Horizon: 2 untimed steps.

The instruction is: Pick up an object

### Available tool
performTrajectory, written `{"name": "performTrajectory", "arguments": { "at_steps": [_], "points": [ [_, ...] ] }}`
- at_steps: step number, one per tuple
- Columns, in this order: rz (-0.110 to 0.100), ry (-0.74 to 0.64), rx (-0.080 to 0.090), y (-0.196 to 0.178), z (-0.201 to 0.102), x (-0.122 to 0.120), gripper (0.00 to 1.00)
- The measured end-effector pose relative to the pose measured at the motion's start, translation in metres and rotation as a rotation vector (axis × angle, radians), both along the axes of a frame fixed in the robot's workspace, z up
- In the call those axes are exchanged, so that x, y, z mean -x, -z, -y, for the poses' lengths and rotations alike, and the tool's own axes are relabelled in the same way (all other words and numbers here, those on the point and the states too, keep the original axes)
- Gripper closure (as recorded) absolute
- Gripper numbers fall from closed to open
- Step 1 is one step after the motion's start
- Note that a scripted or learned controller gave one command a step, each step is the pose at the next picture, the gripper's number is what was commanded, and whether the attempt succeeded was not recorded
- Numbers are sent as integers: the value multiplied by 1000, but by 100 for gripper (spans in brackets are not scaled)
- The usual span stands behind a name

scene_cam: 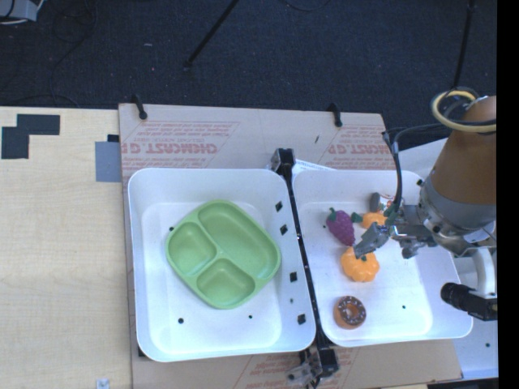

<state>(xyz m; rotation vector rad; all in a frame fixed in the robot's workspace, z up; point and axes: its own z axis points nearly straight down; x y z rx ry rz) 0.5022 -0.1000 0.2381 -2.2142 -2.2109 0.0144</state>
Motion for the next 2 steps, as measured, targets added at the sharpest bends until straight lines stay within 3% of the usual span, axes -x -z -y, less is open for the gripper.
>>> {"name": "performTrajectory", "arguments": {
  "at_steps": [1,2],
  "points": [
    [11,-2,1,-6,0,-2,0],
    [5,-1,0,56,5,3,0]
  ]
}}
